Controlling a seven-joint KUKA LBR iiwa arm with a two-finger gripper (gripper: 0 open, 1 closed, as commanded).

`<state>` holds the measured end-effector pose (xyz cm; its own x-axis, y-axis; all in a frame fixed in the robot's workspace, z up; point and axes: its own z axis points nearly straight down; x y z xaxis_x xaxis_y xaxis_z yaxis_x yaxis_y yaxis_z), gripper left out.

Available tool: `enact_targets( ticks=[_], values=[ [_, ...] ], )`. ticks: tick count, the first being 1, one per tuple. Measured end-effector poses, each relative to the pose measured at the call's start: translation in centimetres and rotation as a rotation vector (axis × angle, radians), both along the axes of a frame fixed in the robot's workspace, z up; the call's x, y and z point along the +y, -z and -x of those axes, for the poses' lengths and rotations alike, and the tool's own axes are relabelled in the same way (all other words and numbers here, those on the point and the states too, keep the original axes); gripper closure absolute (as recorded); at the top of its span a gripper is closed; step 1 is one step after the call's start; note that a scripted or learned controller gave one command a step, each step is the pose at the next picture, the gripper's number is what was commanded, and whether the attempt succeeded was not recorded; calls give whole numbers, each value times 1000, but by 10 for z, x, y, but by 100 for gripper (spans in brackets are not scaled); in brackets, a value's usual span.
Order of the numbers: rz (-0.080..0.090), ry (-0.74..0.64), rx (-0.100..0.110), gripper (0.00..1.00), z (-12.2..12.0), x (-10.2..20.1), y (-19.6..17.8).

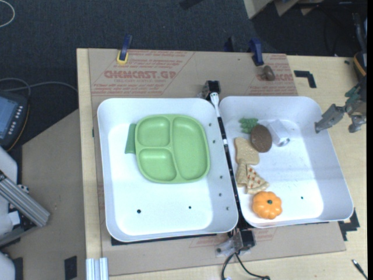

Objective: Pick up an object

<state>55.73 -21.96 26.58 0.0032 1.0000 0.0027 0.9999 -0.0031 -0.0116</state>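
The right white bin [326, 174] holds several toy foods along its left side. From back to front they are a green leafy piece [249, 123], a brown oval [261, 137], a tan bread slice [246, 151], a pizza-like wedge [254, 180] and an orange pumpkin [267, 205]. A small pale, see-through item [284, 137] lies just right of the brown oval. My gripper [340, 121] hangs over the bin's right rim near the back, well right of the foods. It is open, with nothing between its fingers.
The left white bin [116, 203] carries a green divided plate [172, 148] with a green card under its left edge. A black divider with screws runs between the bins. Clamps sit at the bench's back edge.
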Motion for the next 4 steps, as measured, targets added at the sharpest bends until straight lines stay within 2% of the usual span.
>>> enact_targets(
  ticks=[1, 3, 4],
  values=[
    [3, -3, -12, 0, -2, 0, -7],
    [0, -3, -6, 0, 3, 1, 80],
    [0, -3, -6, 0, 7, 1, 143]
  ],
)
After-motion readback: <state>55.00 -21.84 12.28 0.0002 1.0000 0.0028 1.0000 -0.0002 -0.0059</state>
